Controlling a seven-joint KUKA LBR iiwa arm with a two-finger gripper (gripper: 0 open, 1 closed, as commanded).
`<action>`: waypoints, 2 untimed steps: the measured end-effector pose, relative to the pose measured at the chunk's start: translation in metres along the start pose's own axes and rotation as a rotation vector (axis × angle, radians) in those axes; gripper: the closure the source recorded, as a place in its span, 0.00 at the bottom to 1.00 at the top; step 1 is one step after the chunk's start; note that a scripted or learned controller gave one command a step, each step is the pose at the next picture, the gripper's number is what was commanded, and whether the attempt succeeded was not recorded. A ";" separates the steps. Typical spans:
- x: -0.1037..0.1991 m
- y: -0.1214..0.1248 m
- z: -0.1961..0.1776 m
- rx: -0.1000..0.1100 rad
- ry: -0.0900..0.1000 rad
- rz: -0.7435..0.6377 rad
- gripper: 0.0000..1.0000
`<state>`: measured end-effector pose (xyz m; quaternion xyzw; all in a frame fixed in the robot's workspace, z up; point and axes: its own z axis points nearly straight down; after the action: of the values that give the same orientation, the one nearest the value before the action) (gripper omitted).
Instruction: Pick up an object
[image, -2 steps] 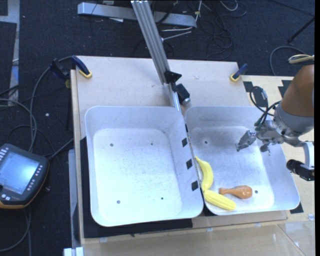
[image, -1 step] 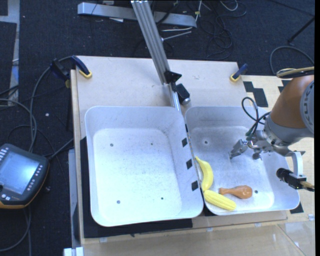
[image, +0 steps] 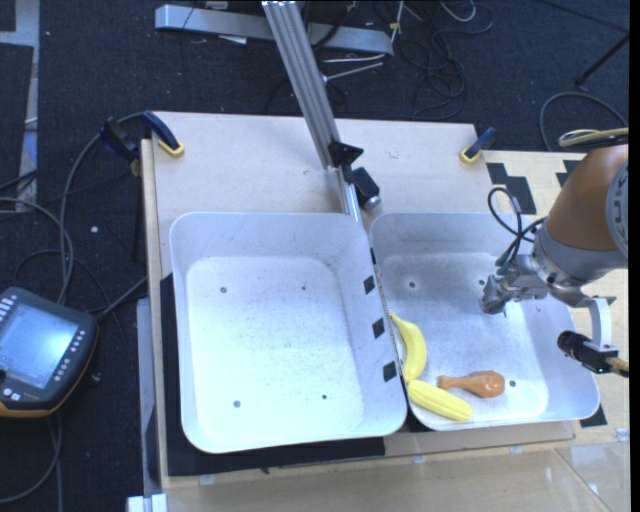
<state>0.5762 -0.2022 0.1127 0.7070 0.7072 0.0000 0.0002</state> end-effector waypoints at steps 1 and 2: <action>0.006 0.008 -0.048 -0.004 -0.001 -0.001 1.00; 0.003 0.013 -0.092 -0.004 -0.001 0.000 1.00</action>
<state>0.5896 -0.1996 0.2043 0.7070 0.7072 0.0010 0.0018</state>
